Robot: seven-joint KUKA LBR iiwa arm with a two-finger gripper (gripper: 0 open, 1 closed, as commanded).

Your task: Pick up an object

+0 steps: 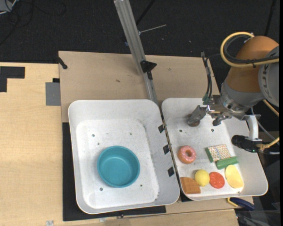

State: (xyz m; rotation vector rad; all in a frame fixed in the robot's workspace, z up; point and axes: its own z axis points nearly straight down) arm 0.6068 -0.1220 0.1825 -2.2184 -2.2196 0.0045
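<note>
My gripper (207,118) hangs over the far part of the right bin (179,108), open, with its two fingers spread and nothing between them. Nearer the front of that bin lie a pink donut (187,154), a patterned packet (218,151), a green piece (226,162), a yellow lemon (202,177), a red tomato (217,180), a pale yellow piece (234,176) and an orange cracker (191,186). The donut is the closest of these to the gripper, a short way in front of it.
The left bin (85,112) holds a teal bowl (118,166) near its front. A metal rail (134,36) slants down from the back towards the gap between the bins. Black clips (164,148) sit on the shared rim.
</note>
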